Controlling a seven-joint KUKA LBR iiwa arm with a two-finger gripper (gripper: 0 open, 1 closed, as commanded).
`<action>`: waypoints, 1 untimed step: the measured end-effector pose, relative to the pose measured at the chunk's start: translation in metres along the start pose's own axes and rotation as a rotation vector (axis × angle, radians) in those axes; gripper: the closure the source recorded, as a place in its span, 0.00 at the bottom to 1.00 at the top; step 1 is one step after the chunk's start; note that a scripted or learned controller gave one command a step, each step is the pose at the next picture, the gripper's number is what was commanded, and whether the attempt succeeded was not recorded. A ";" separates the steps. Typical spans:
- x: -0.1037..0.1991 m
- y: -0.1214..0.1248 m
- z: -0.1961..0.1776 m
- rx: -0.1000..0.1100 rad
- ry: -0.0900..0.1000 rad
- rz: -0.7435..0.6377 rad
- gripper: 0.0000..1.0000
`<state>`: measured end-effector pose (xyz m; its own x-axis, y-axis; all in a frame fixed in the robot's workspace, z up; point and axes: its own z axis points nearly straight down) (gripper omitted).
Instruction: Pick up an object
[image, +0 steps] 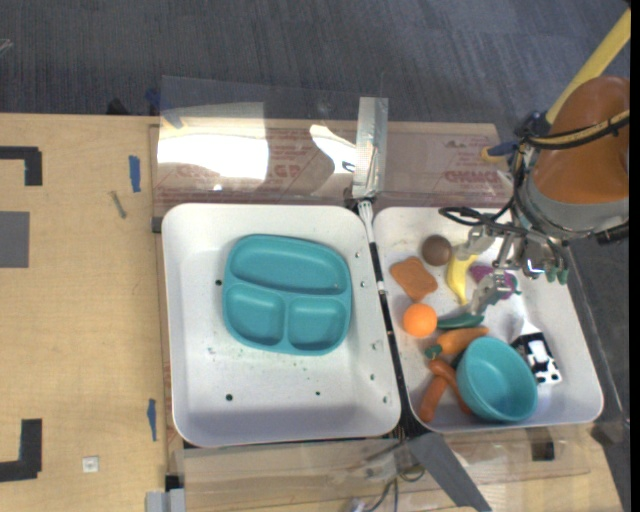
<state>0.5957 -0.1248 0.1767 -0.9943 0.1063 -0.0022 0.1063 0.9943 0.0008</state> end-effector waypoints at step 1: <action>0.081 -0.021 0.087 0.001 -0.010 -0.068 0.00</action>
<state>0.5132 -0.1369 0.0895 -0.9992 0.0382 -0.0120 0.0382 0.9993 -0.0003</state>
